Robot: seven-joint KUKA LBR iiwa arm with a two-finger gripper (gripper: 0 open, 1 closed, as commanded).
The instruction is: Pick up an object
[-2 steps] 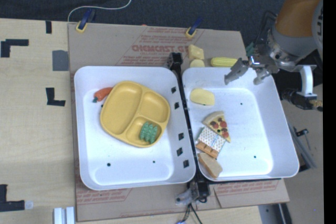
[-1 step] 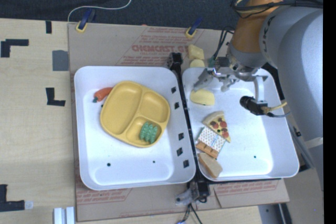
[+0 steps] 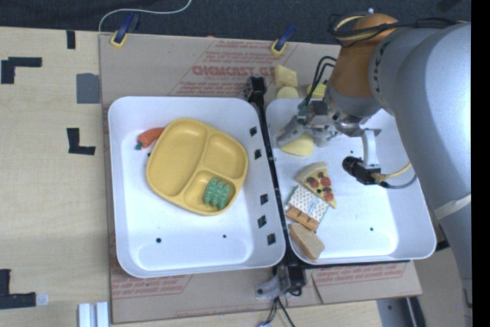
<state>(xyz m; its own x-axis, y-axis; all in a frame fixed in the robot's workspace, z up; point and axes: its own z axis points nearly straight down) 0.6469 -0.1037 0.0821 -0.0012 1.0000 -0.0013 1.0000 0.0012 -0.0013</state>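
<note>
Over the right bin (image 3: 383, 241), the gripper (image 3: 295, 132) is reaching toward the divider, and its finger state cannot be determined from this angle. Just below the tip, a pale yellow piece (image 3: 299, 146) is lying on the bin floor. Nearer the camera, a pizza slice (image 3: 317, 182), a waffle (image 3: 306, 204) and a bread piece (image 3: 308, 243) are resting. At left, a yellow plate (image 3: 187, 157) is holding a green item (image 3: 217, 193).

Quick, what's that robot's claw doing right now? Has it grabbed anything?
Gripper: low in the right bin, over a pale yellow piece; whether it grips anything cannot be told.
</note>
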